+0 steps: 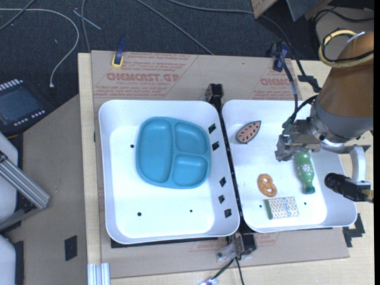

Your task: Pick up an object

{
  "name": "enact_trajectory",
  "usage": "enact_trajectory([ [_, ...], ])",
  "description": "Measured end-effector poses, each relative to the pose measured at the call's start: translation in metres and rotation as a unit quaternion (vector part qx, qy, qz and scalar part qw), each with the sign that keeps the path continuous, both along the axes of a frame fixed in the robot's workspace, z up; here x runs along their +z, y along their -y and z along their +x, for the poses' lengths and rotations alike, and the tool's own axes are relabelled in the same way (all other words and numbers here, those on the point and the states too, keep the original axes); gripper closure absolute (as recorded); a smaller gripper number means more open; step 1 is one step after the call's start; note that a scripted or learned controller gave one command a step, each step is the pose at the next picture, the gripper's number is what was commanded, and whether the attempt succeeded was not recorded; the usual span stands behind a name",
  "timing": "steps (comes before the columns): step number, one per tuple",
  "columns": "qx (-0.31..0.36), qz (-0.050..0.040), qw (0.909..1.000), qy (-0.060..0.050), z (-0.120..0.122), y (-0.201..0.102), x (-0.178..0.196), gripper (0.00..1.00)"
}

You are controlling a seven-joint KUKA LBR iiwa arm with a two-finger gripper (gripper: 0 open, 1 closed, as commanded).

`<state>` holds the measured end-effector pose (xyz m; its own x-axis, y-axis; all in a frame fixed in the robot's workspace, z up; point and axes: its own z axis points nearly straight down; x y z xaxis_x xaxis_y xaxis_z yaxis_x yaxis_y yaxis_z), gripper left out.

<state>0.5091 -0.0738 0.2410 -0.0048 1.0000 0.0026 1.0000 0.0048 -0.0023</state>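
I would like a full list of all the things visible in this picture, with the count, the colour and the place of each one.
White bins: 2, white, side by side on the bench.
Divided plate: 1, light blue, three compartments, in the left bin.
Leaf-shaped piece: 1, brown-pink with dark dots, upper part of the right bin.
Pretzel: 1, orange-brown, middle of the right bin.
Bottle: 1, green, lying in the right bin, just below the gripper.
Flat patterned packet: 1, pale with a green edge, near the front wall of the right bin.
Cardboard sheet: 1, tan with red print, under the bins.
Clamps: 2, blue, at the far edge of the cardboard.
Arm: 1, grey with orange band, entering from the right.
Gripper: 1, metallic, over the right bin above the bottle.
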Motion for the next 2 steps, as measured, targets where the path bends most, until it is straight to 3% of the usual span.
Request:
enact_trajectory([
  [2, 0.001, -0.0001, 1.0, 0.002, 0.013, -0.106, 0.012, 1.0],
])
